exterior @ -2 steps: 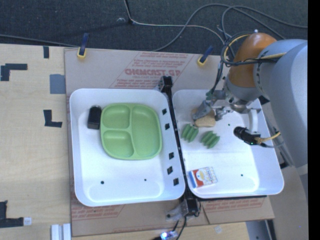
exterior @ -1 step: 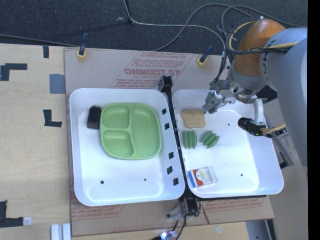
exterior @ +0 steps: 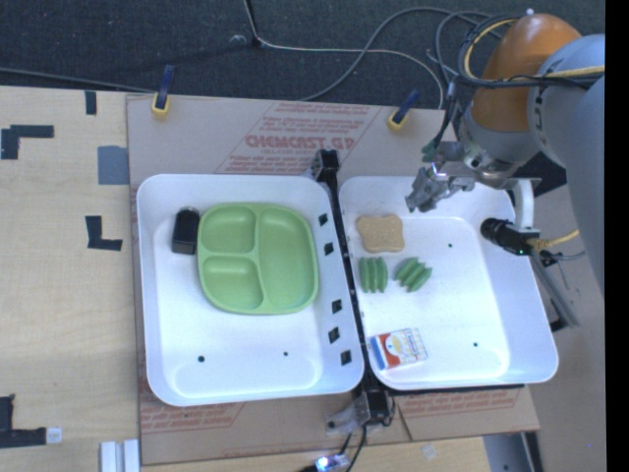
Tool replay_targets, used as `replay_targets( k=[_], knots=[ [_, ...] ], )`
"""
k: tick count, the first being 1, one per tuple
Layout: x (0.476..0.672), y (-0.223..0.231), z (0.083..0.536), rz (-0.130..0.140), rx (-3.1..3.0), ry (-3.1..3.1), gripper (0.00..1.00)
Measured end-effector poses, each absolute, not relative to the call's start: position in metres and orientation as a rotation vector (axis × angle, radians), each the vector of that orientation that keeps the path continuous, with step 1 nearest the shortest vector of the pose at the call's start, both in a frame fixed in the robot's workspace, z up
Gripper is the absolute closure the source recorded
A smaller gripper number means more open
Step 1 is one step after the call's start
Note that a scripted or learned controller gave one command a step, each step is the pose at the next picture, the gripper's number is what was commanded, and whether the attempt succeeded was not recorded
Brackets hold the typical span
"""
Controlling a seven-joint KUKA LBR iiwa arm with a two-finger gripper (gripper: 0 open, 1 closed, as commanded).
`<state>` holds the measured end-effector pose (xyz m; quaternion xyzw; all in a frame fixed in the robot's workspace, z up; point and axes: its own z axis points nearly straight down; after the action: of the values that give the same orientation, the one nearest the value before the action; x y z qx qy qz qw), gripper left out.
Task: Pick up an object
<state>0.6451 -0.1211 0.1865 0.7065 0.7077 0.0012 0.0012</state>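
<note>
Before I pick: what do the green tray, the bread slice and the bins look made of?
Green tray: likely hard plastic, smooth moulded compartments with a soft sheen. Bread slice: matte tan, probably a plastic or foam toy; hard to tell. Bins: white, glossy, seemingly rigid plastic with rounded rims.

The pale wooden bench [exterior: 59, 264] carries a brown cardboard sheet [exterior: 285, 136] printed with red lettering. On that sheet, two shallow white bins sit side by side and touching: the left bin [exterior: 177, 362] and, just right of it, the right bin [exterior: 491, 352]. Black tape marks [exterior: 98, 232] lie left of the sheet.
</note>
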Motion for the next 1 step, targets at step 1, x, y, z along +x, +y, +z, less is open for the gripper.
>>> replay_targets(
  k=[1],
  knots=[
    [0.6452,-0.1273,0.2315,0.003,2.218,2.22,1.0]
  ],
)
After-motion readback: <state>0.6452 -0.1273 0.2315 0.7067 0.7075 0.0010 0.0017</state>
